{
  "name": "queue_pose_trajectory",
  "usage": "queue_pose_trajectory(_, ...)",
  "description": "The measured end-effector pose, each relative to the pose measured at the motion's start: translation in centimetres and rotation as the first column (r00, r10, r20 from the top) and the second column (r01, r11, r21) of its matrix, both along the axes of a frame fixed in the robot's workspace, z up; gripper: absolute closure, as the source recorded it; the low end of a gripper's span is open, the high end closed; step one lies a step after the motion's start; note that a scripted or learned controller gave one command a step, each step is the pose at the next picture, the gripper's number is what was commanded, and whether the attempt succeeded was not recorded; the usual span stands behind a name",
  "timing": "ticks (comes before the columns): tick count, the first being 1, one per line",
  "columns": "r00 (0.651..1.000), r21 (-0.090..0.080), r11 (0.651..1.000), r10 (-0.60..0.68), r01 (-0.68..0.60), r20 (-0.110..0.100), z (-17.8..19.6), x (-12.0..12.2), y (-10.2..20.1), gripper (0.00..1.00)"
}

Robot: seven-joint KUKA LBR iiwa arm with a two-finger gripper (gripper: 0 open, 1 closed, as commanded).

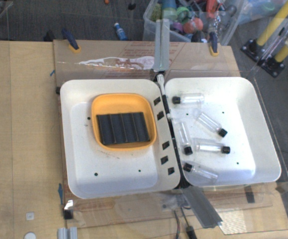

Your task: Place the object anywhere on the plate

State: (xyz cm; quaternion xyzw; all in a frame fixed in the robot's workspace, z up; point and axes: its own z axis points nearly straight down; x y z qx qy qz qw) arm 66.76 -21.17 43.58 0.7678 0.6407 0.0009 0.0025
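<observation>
From my remote seat the feed is evenly lit from overhead, with soft, diffuse light and no hard shadows. The two white bins, the left bin (79, 173) and the right bin (243, 98), come close to washing out, and their inner walls show only faint grey shading. A glossy strip of tape (116, 61) on the cardboard behind them throws some glare. Detail is soft overall: the clear vials (211, 147) are hard to outline against the white. The clutter tub (193, 9) at the top looks blurry, and the floor there is dim.
</observation>
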Motion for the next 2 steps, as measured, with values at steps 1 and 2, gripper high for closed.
queue_pose_trajectory(1,0.957,0.0,0.957,0.29,-0.29,-0.002,-0.02,-0.02,-0.58,1.0)
queue_pose_trajectory(2,0.78,0.0,0.78,0.626,-0.626,-0.001,0.03,-0.03,-1.07,1.0)
